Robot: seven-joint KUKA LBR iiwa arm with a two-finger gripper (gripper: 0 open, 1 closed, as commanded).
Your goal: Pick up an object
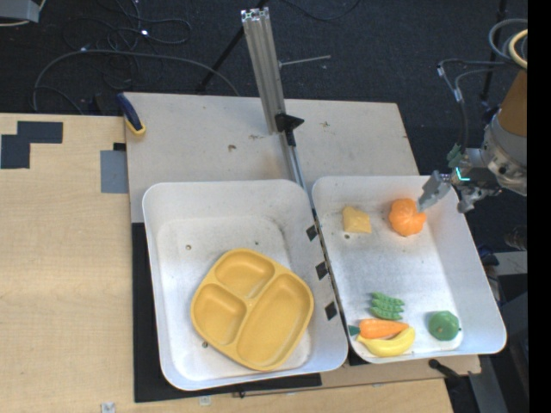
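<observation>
Pincer [441, 189] at the far right rim of the right bin [469, 256], fingers angled down and leftward; whether apart or together, cannot tell at this size. Nothing seen between them. Tip just beside the orange fruit [406, 217], at its upper right, touching or nearly so, contact unclear.

Left of that fruit, near but apart, a pale yellow chunk [356, 221] close to the bin's left wall. Bare white floor across the bin's middle. Toward the near edge, a cluster: green pea pod [386, 304] on top, orange carrot [382, 327] just below it, yellow banana [389, 342] under the carrot, these three touching or overlapping. To their right, slightly apart, a round green fruit [443, 325] in the near right corner.

No object lying between the pincer and the orange fruit; only the bin's raised rim beneath the fingers.

Beyond, in the left bin [164, 231], a yellow divided plate [252, 308] with three compartments, tilted toward the near right corner. Between the bins, black clips along the shared walls. Further back, a grey metal post [263, 67] rising from the pale surface [198, 136], with a blue and yellow tool [131, 114] at the far left corner.
</observation>
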